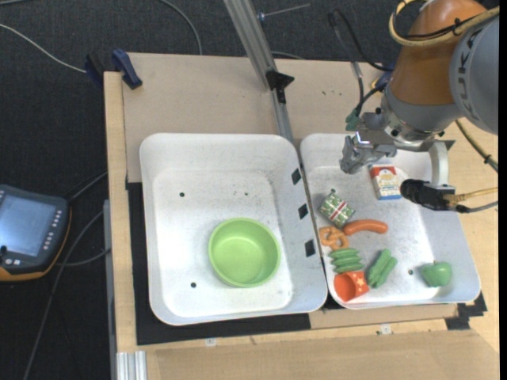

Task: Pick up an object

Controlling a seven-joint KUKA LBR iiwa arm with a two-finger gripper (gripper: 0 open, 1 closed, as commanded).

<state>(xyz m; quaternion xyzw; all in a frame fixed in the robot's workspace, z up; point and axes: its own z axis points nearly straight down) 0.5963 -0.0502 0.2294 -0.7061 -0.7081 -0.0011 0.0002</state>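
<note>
Toys lie in the right bin (467,271) below the hand (354,158); a bowl sits in the left bin (158,212).

Nearest, along the right bin's front edge, lie an orange cup (351,286), a green pepper (436,274) and two green pods (381,267), (345,259); behind them an orange carrot-like piece (364,228) and a striped green-and-red block (336,209); a small white carton (386,183) lies further back, just beside the hand; the hand hangs over the bin's rear part, nothing visibly between its tips, and whether it is released or clenched I cannot tell; the green bowl (244,252) rests on the left bin's floor; both bins stand on the bench (198,93).
</note>
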